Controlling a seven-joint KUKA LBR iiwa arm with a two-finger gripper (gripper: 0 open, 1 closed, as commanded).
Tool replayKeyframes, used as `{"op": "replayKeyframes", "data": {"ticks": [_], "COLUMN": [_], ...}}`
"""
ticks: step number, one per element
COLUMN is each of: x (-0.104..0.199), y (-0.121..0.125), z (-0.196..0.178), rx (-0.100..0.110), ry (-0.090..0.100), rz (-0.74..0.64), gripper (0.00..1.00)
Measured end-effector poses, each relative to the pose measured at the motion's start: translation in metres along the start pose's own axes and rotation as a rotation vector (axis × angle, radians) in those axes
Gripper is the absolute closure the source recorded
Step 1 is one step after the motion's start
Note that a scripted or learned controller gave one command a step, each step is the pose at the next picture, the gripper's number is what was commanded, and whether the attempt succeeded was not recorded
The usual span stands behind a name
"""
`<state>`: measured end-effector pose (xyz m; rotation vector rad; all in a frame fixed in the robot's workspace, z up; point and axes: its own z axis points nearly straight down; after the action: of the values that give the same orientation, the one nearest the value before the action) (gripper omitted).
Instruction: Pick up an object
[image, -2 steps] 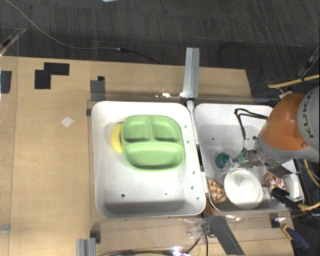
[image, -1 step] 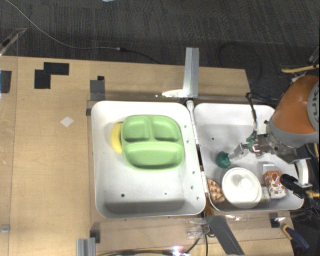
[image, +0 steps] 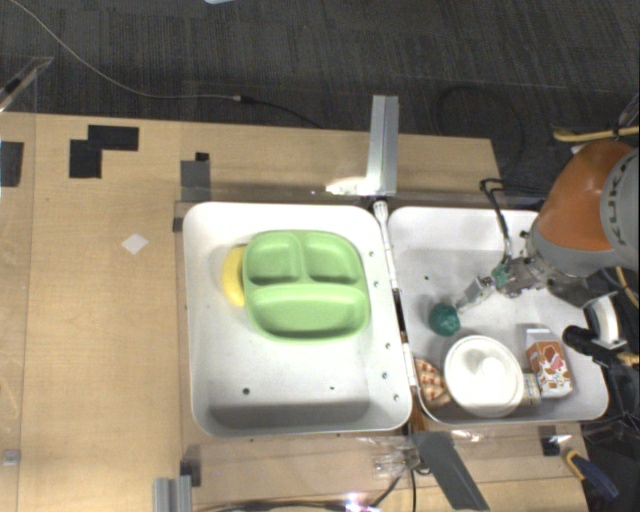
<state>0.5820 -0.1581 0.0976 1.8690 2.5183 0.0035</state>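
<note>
— Grey arm (image: 585, 215) with the orange band sits at the right of the frame — has it picked anything up yet?

— By my reading, no. The gripper (image: 478, 292) reaches into the right bin (image: 440, 225), near its middle, just above and right of a teal ball (image: 444, 320). Nothing shows between its fingers.

— Are they apart or together?

— I cannot tell; the tip is too small and blurred.

— What else could it take?

— Lower in the same bin, a white bowl (image: 484, 374), a small carton (image: 548, 366) to its right, and a patterned thing (image: 428, 380) at its left edge. The left bin (image: 290, 385) holds a green tray (image: 303, 282) lying over something yellow (image: 232, 276).

— So what is left?

— The grasp and the lift — everything rests on the bin floors.
</note>
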Motion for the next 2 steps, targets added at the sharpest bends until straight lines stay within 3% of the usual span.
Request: {"op": "replayKeyframes", "data": {"ticks": [1, 2], "x": [0.065, 0.076], "y": [-0.008, -0.019], "z": [-0.024, 0.008], "rx": [0.000, -0.007], "ry": [0.001, -0.003], "rz": [-0.046, -0.257], "gripper": [0.00, 0.00]}}
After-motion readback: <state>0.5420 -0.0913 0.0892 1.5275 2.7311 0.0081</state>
